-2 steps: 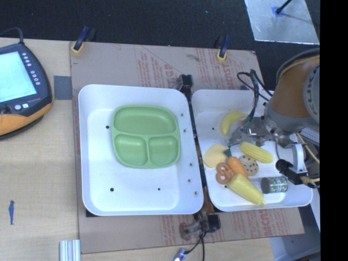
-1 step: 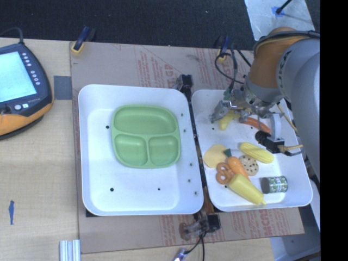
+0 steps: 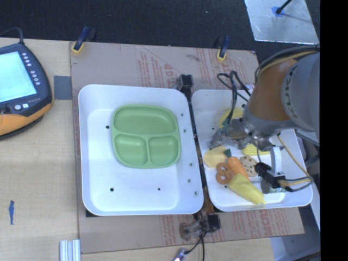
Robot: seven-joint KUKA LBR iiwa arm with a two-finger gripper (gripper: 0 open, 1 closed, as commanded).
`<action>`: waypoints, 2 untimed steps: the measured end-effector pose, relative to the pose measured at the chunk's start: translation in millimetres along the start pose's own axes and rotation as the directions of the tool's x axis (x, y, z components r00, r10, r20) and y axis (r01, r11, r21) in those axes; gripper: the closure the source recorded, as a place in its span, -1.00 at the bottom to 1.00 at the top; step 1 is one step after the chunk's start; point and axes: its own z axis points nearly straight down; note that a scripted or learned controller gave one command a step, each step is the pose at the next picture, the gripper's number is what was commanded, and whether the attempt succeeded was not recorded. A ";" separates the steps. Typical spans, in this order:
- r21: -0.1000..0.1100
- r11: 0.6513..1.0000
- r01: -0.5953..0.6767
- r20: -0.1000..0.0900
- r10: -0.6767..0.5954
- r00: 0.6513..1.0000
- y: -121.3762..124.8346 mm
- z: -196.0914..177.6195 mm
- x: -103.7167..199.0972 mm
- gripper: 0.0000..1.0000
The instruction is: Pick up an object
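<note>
A light wooden table (image 3: 38, 178) carries a brown cardboard sheet (image 3: 136, 64), held at its far edge by two yellow-and-blue clamps (image 3: 80, 39). On the sheet sit two shallow white bins side by side. The left bin (image 3: 98, 194) contains a pale green plate (image 3: 145, 136) with three compartments, lying flat near its middle. At the table's left edge rests a handheld control pendant (image 3: 19, 88) with a bright screen and orange casing.
</note>
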 end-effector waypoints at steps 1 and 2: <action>-0.004 1.000 0.000 -0.001 0.000 1.000 48.2 -1.4 -18.2 -1.00; -0.002 1.000 -0.002 -0.001 0.002 1.000 -21.0 -77.8 -51.1 -1.00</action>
